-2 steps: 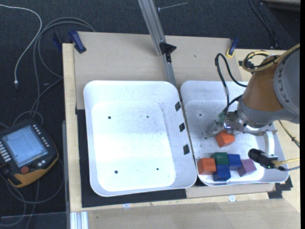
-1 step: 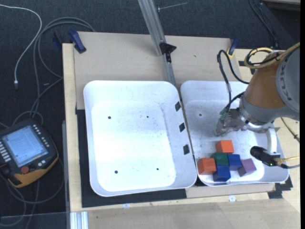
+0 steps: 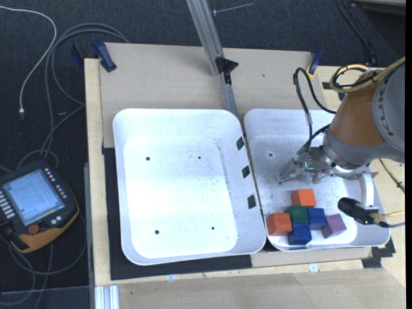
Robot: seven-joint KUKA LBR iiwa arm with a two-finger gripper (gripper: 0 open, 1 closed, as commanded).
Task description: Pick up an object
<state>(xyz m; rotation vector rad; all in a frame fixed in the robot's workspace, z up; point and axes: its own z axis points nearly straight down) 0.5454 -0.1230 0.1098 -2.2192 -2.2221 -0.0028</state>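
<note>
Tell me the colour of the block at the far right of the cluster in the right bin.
Purple block, seen in the camera view, beside the blue ones.

Blocks (image 3: 302, 216) crowd the right bin's (image 3: 270, 137) near corner; its far half lies open.

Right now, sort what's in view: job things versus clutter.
Job: gripper; orange blocks and; green block; blue blocks and; purple block; right bin.
Clutter: left bin; pendant; clamps.

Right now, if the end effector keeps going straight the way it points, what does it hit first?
Probably the bare floor of the right bin: the end effector points left and downward, with the blocks off to its side. Depth is uncertain.
</note>
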